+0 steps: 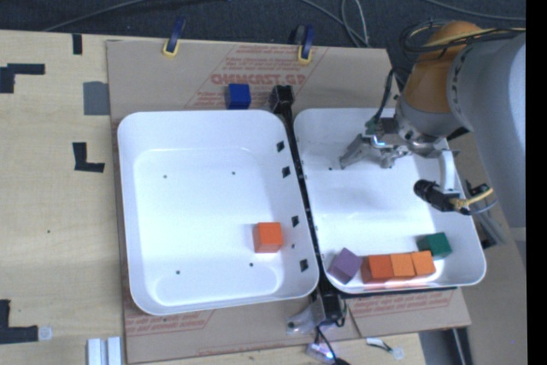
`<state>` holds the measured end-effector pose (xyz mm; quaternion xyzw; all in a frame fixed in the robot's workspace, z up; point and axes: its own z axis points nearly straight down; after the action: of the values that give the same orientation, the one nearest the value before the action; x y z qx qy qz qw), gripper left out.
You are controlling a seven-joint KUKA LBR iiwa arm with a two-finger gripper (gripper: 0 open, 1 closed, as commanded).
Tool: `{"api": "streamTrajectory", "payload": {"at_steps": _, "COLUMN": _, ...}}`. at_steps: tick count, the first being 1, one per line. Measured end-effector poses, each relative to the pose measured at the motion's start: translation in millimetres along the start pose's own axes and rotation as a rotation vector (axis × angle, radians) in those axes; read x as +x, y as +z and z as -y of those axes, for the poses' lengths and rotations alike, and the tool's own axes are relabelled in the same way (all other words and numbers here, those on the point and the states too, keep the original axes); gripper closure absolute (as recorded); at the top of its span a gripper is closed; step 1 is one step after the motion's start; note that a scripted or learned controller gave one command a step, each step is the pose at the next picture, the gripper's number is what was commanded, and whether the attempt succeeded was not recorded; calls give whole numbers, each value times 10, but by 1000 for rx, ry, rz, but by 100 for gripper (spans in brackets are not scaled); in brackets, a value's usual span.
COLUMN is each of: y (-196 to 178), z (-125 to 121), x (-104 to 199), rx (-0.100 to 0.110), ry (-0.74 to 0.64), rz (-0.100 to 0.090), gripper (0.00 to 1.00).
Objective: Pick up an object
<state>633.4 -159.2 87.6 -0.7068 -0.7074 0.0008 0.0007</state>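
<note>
In the right bin (342, 209), my gripper (367, 156) hovers over the upper part of the floor, open with nothing between its fingers. Along that bin's near wall lie a purple block (344, 265), a row of three orange blocks (399, 267) and a green block (436, 244), all well below the gripper. A single orange cube (268, 237) rests in the left bin (171, 184), toward its lower right.
A blue cube (238, 95) sits on the cardboard behind the left bin, outside both bins. A black divider with clips (295, 184) runs between the bins. Cables trail across the dark floor at the back. The arm's grey body (487, 124) covers the right bin's far right side.
</note>
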Motion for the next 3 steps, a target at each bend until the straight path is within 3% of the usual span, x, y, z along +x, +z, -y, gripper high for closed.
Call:
{"api": "streamTrajectory", "payload": {"at_steps": 1, "y": -117, "z": -7, "x": 1, "rx": -2, "ry": 0, "rz": 1, "gripper": 100}}
{"api": "streamTrajectory", "payload": {"at_steps": 3, "y": -1178, "z": 81, "x": -69, "rx": -7, "ry": 1, "rz": 1, "gripper": 100}}
